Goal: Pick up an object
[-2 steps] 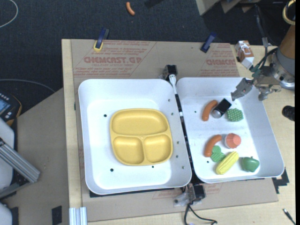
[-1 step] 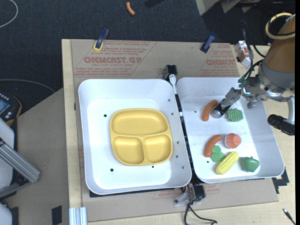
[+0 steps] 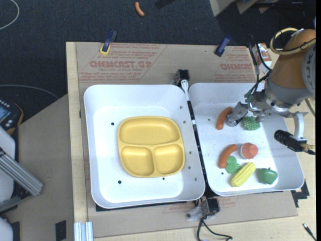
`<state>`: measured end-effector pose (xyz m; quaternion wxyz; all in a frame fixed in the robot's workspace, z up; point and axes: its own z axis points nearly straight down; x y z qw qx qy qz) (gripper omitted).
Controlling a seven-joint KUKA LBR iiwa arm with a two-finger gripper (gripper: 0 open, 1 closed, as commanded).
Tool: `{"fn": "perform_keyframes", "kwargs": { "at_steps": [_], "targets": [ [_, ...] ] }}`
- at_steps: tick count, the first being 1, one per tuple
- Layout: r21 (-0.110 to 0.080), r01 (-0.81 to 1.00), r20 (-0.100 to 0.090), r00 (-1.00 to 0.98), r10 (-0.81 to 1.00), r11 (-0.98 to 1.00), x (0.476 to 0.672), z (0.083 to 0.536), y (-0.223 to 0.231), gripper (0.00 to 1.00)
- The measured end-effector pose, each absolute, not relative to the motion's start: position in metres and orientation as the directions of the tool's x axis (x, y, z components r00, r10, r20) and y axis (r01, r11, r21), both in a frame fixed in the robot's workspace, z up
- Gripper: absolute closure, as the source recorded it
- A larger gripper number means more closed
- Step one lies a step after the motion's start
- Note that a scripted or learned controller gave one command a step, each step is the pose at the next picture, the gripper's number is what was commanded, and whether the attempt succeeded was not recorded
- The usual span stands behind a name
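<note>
My gripper [image 3: 239, 115] hangs low over the upper part of the right bin [image 3: 210, 97], reaching in from the right. It sits between an orange carrot-like piece [image 3: 222, 118] on its left and a green broccoli-like piece [image 3: 251, 124] on its right. Nothing shows between the fingers. Lower in the bin lie an orange sausage [image 3: 226, 155], a red-and-white round piece [image 3: 249, 150], a small green piece [image 3: 232, 165], a yellow corn cob [image 3: 242, 174] and a green pepper [image 3: 267, 175].
The left bin [image 3: 100, 114] holds a yellow divided plate [image 3: 150, 145]. A black clamp strip [image 3: 190, 114] runs between the bins. The arm's orange band [image 3: 293, 59] rises at the right edge. Clips [image 3: 107, 42] hold the board at the back.
</note>
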<state>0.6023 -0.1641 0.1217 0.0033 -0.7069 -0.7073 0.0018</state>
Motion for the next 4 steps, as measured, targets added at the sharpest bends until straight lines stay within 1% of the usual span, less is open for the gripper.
{"fn": "perform_keyframes", "kwargs": {
  "at_steps": [1, 2, 3, 4],
  "targets": [
    [0.005, 1.0, -0.006, 0.0, 1.0, 0.0, 0.604, 0.088, -0.166, 0.0],
    [0.015, 1.0, -0.01, 0.001, 1.0, -0.001, 0.607, 0.103, -0.168, 1.0],
    [0.006, 1.0, -0.003, 0.001, 1.0, -0.001, 0.603, 0.148, -0.173, 1.0],
    [0.007, 1.0, -0.003, -0.001, 1.0, 0.001, 0.602, 0.193, -0.171, 1.0]
  ]
}}
